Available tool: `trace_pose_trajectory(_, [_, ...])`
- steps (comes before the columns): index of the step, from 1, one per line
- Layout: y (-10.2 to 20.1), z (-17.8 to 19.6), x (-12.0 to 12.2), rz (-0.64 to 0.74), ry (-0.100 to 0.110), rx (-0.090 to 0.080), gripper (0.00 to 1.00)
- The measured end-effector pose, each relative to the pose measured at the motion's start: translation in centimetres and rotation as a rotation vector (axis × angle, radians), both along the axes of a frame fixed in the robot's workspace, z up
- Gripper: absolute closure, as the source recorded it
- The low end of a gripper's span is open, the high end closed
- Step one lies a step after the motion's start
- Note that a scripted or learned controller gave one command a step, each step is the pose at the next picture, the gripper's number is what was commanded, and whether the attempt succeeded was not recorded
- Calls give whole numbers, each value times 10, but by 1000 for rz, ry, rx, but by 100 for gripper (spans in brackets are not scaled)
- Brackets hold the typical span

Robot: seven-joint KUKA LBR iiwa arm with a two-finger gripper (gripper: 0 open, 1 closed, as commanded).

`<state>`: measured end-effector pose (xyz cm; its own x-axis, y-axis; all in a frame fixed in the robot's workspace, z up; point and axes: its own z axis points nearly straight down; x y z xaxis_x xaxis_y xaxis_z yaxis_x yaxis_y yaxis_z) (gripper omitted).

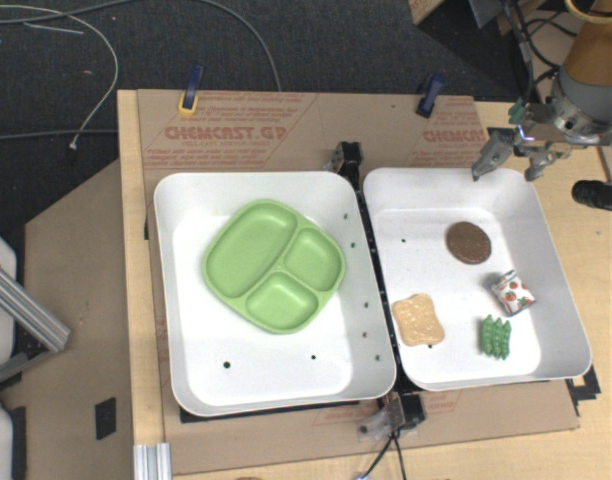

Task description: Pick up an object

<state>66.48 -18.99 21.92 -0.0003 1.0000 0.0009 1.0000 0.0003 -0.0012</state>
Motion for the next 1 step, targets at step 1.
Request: trace_pose_trajectory(1, [0, 0, 0, 0, -1, 0, 0])
